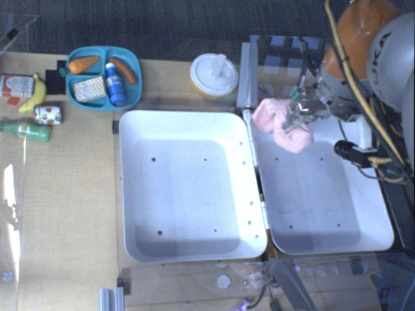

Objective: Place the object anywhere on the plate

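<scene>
- Over the far left corner of the right bin (363,238), the gripper (299,115) is seen pressed against a soft pink object (280,127), seemingly a crumpled cloth or plush; whether it is clamped on that object or merely touching it cannot be told, since the tips are lost against the pink mass.
- The pink object is found at the bin's upper left, overlapping the rim beside the divider between the two bins.
- The arm (382,50) is brought in from the right, its grey casing and orange band (356,24) bulking at the upper right corner, with the wrist angled down and leftward toward the pink object.
- Yellow and black cables (363,118) are looped along the arm and trail over the right edge of the right bin.
- The left bin (188,186) is set just beside the right one, their rims touching.
- A white lidded cup on a yellow base (214,75) is placed beyond the left bin's far edge.
- A blue divided plate (104,78) is located well apart, at the upper left of the bench (58,225), holding toy food: a carrot (84,64), a blue bottle (115,83) and a sausage-like piece (126,72).
- A banana (34,94), a small carton (16,85), a can (47,115) and a green bottle (26,131) are laid near the plate's left.
</scene>
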`<state>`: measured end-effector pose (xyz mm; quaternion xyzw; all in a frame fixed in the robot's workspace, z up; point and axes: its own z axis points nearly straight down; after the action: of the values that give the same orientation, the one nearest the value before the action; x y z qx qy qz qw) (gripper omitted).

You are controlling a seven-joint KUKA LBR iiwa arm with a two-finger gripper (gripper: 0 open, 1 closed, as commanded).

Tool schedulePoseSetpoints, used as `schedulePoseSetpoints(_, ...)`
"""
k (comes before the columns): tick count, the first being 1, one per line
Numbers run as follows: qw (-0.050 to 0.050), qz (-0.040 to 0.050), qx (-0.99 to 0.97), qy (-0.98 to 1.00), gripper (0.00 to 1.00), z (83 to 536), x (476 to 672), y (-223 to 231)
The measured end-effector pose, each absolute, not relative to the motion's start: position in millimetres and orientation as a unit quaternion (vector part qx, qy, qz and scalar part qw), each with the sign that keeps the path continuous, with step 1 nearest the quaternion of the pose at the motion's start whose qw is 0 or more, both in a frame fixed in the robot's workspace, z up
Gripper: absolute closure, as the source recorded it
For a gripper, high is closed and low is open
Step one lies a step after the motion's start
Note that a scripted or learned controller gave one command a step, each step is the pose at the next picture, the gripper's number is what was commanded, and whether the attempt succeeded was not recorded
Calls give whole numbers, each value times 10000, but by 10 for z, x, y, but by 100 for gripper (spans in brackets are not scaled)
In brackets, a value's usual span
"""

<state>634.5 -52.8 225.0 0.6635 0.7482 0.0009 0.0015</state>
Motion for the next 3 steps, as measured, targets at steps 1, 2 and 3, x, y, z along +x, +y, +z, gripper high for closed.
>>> schedulePoseSetpoints(1,11,9,5002,8659,100,2333,6101,-25)
schedulePoseSetpoints(2,13,10,3163,9487,100,2414,5932,470)
schedulePoseSetpoints(3,14,11,1210,9926,100,2435,5694,908)
